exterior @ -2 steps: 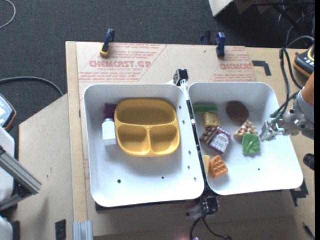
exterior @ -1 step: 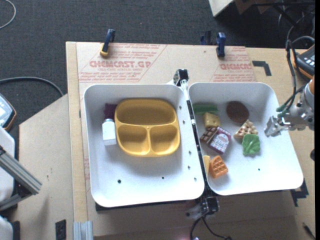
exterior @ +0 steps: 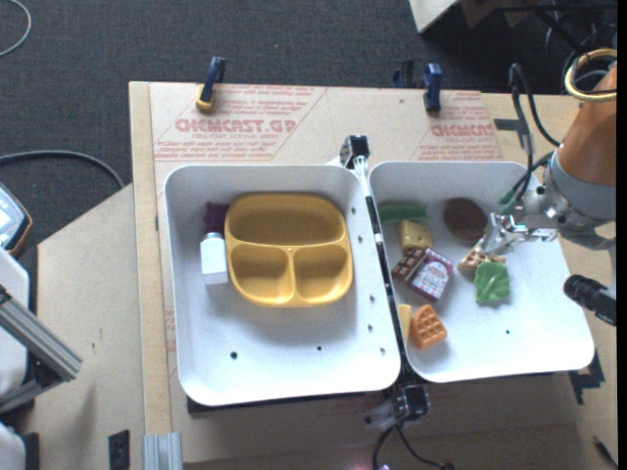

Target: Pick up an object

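The metal two-finger gripper [exterior: 497,235] hangs low in the right white bin [exterior: 549,346], just over a tan waffle-like piece [exterior: 474,259] beside a green leaf-shaped toy [exterior: 493,283]. Whether its jaws are apart or together cannot be told. In the left white bin [exterior: 265,365] a yellow divided plastic plate [exterior: 288,248] lies beside a small white bottle [exterior: 214,258].
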`<state>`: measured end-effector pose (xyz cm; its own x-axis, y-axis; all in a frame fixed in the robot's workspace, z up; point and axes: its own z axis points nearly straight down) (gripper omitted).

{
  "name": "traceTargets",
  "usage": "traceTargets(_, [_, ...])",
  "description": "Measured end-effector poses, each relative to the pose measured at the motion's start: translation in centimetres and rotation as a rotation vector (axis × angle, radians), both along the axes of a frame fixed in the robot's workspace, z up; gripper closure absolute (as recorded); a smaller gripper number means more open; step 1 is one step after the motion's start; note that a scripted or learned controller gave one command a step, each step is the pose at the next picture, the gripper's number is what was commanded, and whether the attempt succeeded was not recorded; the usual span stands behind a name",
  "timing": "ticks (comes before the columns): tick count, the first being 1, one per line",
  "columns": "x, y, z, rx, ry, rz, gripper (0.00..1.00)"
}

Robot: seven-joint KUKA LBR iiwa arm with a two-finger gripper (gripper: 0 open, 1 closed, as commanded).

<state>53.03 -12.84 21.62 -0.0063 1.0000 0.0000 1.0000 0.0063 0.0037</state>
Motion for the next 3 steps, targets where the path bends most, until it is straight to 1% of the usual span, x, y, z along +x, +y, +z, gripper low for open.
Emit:
traceTargets(1, [2.5, 4.4, -0.8, 0.000, 0.000, 0.000, 1.00])
traceTargets(2, [5.6, 8.7, 0.0, 0.001, -0.002, 0.000, 1.00])
traceTargets(3, [7.9, 14.1, 1.3, 0.001, -0.002, 0.000, 1.00])
